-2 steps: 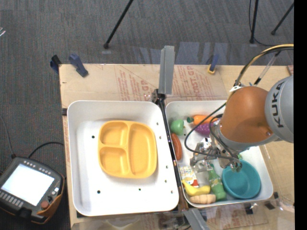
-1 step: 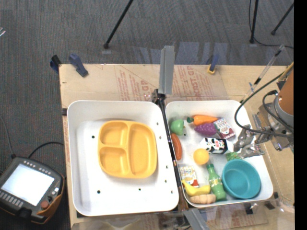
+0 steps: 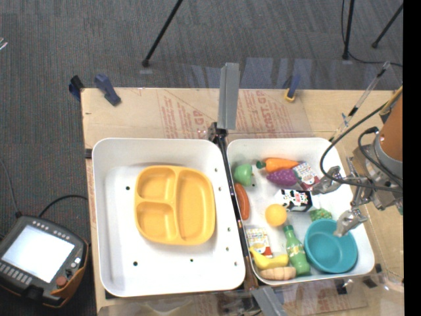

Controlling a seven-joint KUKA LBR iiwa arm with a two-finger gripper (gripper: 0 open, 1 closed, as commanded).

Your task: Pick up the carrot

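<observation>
We see the carrot [image 3: 281, 163] lying at the far end of the right bin [image 3: 329, 145], touching the purple grapes [image 3: 285, 176]; the gripper [image 3: 337, 201] hangs well apart to its right, fingers spread wide above the teal bowl [image 3: 329, 249], holding nothing

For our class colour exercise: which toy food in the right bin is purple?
The grape bunch, purple, just below the orange carrot; nearby pear is green.
</observation>
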